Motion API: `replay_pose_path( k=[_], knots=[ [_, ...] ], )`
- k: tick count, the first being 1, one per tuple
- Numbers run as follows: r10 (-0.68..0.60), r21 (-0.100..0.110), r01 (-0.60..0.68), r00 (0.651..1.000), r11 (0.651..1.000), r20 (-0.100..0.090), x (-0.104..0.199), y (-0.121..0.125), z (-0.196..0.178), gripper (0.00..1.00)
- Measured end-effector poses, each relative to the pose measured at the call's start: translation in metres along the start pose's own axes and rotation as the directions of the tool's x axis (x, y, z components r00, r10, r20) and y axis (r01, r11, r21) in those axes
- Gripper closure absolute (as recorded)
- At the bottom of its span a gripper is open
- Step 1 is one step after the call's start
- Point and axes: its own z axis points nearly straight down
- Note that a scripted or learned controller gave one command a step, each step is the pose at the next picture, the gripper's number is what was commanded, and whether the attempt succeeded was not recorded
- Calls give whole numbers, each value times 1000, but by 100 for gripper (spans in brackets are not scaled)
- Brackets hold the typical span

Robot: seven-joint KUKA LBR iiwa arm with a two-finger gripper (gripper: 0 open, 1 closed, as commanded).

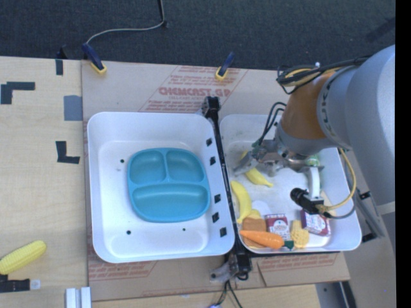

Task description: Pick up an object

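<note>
Two white bins sit side by side on the tabletop (38, 172). The left bin (103, 172) holds one blue divided plate (169, 185). The right bin (343, 233) holds the toy food: one long banana (242, 199) by its left wall, one small yellow piece (259, 178) beside it, one carrot (262, 239), one slice of bread (253, 224), two small red-and-white cartons (277, 223), and one small yellow corn piece (299, 237), all gathered toward the near edge. One corn cob (22, 256) lies outside the bins on the tabletop at the near left.

The arm (334, 108) reaches in from the right over the right bin. The gripper (257, 164) is down at the bin's left half, its fingers spread narrowly just above the small yellow piece, apparently touching it; no object is clearly between them. The long banana lies just near of the fingers.
</note>
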Motion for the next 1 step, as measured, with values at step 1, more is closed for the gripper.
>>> replay_pose_path(
  k=[1],
  knots=[
    [0,-2,0,1000,1000,2,0,0,-10,100]
  ],
)
